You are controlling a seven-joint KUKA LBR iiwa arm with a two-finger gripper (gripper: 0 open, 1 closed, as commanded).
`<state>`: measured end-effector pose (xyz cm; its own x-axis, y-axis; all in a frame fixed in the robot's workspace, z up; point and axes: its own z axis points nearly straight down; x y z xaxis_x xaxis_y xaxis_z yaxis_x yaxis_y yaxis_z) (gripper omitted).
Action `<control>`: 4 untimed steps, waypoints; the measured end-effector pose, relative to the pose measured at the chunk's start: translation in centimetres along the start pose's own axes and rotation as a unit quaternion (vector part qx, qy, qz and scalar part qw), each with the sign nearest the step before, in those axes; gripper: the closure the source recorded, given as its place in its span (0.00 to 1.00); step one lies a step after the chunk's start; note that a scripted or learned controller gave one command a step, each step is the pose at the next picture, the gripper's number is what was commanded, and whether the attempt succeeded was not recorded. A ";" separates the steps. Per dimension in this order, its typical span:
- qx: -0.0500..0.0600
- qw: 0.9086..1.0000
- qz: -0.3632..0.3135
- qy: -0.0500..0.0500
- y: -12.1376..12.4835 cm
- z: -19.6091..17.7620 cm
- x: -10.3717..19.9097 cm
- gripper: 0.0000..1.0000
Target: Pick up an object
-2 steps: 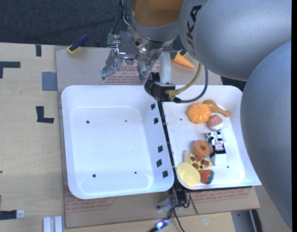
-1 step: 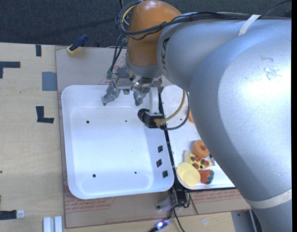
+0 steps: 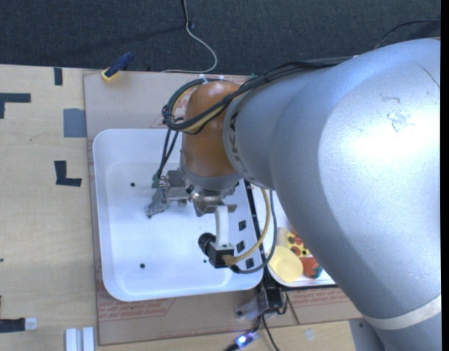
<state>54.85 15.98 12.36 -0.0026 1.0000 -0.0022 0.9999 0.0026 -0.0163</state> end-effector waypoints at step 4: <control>-0.006 1.000 0.000 0.001 -6.5 4.0 7.0 0.00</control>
<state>48.26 22.92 8.41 -0.0026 1.0000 0.0000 1.0000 0.0026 -0.0037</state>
